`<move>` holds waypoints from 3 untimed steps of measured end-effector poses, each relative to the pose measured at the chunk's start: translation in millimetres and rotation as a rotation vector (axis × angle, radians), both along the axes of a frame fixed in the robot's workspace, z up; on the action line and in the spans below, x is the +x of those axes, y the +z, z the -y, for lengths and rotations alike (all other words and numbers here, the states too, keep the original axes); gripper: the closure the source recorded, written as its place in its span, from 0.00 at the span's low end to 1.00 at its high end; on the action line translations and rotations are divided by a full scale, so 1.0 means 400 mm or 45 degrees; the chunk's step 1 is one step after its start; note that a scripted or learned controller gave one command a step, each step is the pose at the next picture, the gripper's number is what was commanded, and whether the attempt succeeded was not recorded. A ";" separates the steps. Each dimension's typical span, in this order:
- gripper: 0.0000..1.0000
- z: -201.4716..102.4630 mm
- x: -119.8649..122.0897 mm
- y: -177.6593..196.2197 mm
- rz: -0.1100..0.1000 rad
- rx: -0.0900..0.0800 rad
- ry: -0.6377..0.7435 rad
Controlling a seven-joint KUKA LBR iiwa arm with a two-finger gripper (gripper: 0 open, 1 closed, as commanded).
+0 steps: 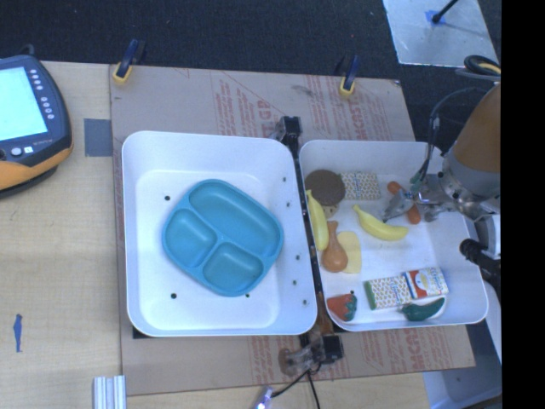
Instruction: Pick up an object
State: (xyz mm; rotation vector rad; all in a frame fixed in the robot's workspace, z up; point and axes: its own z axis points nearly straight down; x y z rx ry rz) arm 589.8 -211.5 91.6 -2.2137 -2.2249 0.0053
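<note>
Camera view, from above at a slant: the grey KUKA arm w/ its orange band (479, 135) reaches in from the right over the right bin (477, 313), its gripper (415, 203) low near the bin's upper right part. Whether the gripper is spread or pressed together cannot be told here; small orange-red bits sit around it, too small to name.

Right bin holds the pickable clutter. A yellow banana (381, 227) lies just left of the gripper, apart from it. Another yellow piece (317, 220) rests along the bin's left wall, a brown round disc (324, 186) above it, an orange drumstick-like piece (335, 250) below. A small carton (405, 288) lies toward the front, w/ a green item (423, 311) just beside it & a red one (342, 306) at front left.

Left bin (136, 228) carries a blue divided plate (222, 237).

Judgement: the banana is the nearest candidate. Prob. light, stiff plastic toy food, smooth & curved, so apt to slip; best taken across its narrow mid-section, fingers square to its length.
</note>
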 end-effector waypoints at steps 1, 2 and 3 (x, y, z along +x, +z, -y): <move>0.00 -0.007 0.143 -0.010 -0.057 0.011 0.004; 1.00 -0.007 0.148 0.019 -0.046 0.009 0.005; 1.00 -0.166 0.131 0.001 0.001 -0.001 0.001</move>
